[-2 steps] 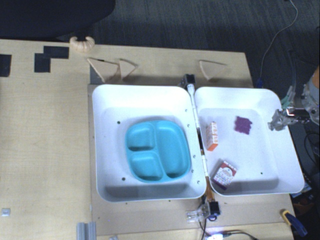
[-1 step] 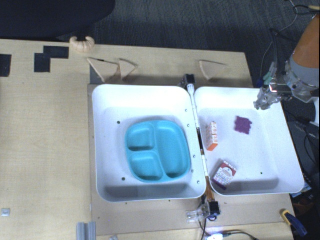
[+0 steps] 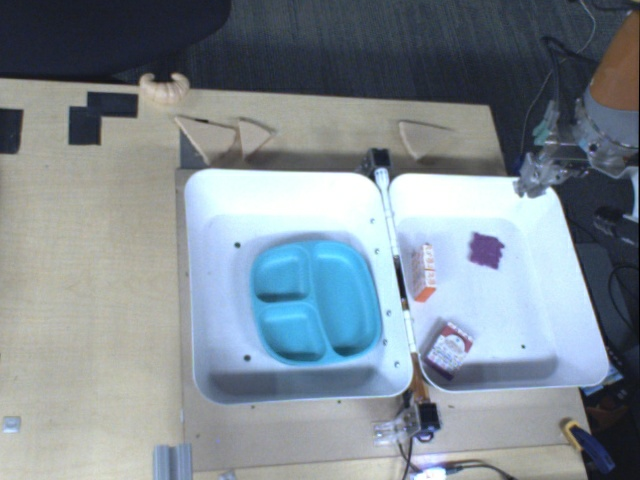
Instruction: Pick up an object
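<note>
The right bin (image 3: 560, 268) holds a small orange and white carton (image 3: 425, 271) near its left wall, a flat purple piece (image 3: 487, 250) in the middle, and a red and white packet (image 3: 447, 349) at the front left corner. A blue divided tray (image 3: 316, 299) lies in the left bin (image 3: 215, 268). My gripper (image 3: 537, 173) hangs over the far right corner of the right bin, above its rim and well apart from all three objects. Nothing shows between its fingers.
A black divider rail (image 3: 390, 238) runs between the two bins. Cables and a connector (image 3: 418, 423) lie at the front of the bench. Wooden brackets (image 3: 225, 133) stand behind the bins. The arm's grey and orange wrist (image 3: 615, 98) comes in at the upper right.
</note>
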`<action>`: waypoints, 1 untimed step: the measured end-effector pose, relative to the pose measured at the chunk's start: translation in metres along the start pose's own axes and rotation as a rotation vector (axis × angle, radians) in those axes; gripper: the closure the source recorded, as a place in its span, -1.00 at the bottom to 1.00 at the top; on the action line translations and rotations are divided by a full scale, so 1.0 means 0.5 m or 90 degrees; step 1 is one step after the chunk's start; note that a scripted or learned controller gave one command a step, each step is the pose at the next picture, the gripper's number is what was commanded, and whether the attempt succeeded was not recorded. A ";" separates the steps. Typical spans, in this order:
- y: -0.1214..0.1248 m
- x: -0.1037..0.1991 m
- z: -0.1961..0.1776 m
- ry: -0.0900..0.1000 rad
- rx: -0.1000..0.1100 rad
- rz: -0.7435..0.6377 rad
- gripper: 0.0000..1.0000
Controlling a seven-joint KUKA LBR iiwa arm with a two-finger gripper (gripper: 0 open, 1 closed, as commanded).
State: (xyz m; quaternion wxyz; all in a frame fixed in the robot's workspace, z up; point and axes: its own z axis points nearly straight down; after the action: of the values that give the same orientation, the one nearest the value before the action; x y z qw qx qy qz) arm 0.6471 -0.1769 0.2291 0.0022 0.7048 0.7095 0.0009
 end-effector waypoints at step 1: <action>0.045 -0.015 -0.016 0.000 -0.001 -0.001 1.00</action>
State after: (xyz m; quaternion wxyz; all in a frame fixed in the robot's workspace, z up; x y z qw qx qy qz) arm 0.6698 -0.1842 0.2374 0.0027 0.7044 0.7098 0.0015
